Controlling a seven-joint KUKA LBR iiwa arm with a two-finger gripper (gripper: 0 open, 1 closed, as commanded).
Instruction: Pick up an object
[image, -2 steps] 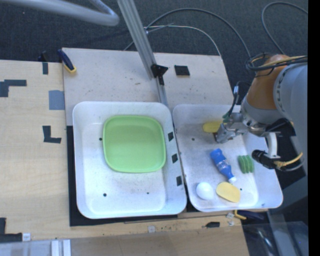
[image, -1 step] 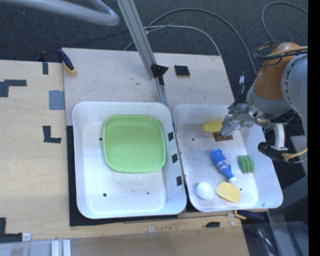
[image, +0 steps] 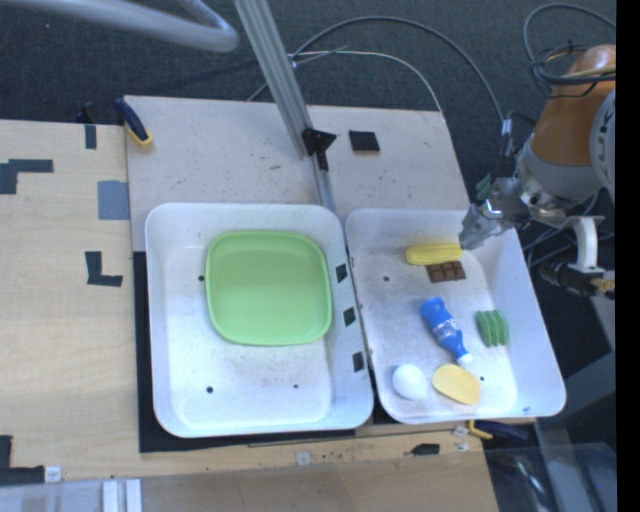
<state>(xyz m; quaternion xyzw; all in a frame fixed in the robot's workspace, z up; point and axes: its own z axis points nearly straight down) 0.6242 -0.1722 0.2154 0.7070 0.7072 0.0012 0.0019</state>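
I am logging the right bin's contents: yellow banana (image: 432, 254) lying flat at the far end; brown chocolate block (image: 446, 271) touching it; blue bottle (image: 443, 328) lying slanted mid-bin; green ridged piece (image: 491, 327) beside it; white egg (image: 408, 381) and yellow wedge (image: 456, 384) sitting nearest.

Arm casing (image: 600, 120): pale grey, smooth and rounded, at the right edge of the scene.
Band (image: 572, 110): glossy orange ring, wide, wrapped round the grey casing on the far side of the wrist.
Wrist (image: 548, 185): grey metallic collar, darker than the casing, with small fittings.
Hand (image: 474, 232): slim, dull silver-grey metal, tapering leftward.
Cables (image: 560, 50): thin, dark, looped on the far side of the orange band.
Side bracket (image: 586, 245): white, curved, on the near side of the wrist.
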